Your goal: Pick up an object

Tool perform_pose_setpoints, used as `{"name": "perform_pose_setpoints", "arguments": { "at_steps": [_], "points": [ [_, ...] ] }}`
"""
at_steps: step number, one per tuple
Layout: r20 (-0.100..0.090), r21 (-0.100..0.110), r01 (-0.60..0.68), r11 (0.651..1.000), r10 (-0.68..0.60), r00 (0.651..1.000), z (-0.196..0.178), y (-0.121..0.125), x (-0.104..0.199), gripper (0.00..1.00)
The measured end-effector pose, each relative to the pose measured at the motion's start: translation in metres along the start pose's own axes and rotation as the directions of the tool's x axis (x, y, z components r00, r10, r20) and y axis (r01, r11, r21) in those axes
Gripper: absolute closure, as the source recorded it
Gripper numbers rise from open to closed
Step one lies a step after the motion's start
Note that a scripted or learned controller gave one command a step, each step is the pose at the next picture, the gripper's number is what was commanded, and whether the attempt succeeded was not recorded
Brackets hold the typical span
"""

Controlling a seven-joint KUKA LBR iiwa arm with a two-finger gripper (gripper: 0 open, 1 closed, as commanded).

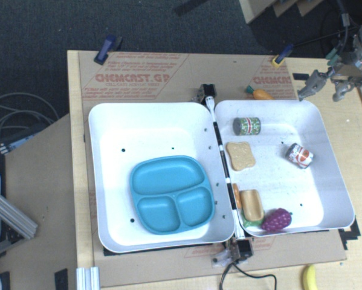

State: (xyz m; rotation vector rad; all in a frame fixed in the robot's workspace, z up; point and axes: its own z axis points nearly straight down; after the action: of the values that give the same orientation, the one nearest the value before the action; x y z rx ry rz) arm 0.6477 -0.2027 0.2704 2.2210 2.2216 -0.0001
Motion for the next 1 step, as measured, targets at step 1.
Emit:
{"name": "perform_pose_setpoints", "arguments": {
  "at_steps": [1],
  "points": [
    [-0.002,0.003,0.001,1.0,-0.001,1.0,0.1149,-0.0584,0.0832,0.0]
  ]
}}
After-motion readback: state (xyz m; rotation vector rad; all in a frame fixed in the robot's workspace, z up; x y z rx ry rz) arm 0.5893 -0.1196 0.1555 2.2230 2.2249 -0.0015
